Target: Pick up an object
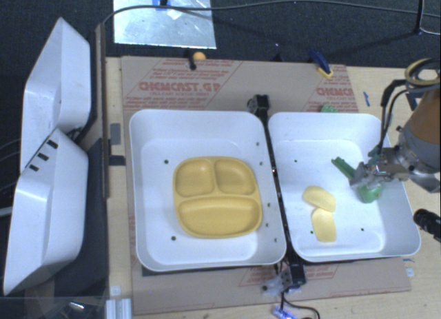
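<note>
I hovered my gripper (363, 181) over the green piece (342, 167) at the right bin's (296, 131) three o'clock. It looked light, stiff, slippery; I judged its narrow middle the best hold. Whether my fingers were apart, I couldn't tell.

One fixed cam above bench, angled down, approx mid-range; both bins (275, 173) in frame.

- You are seeing a yellow divided plate (218, 196) in a white bin (148, 242).
- You are seeing yellow pieces (322, 211) and a green object (368, 191) in the other white bin (396, 245).
</note>
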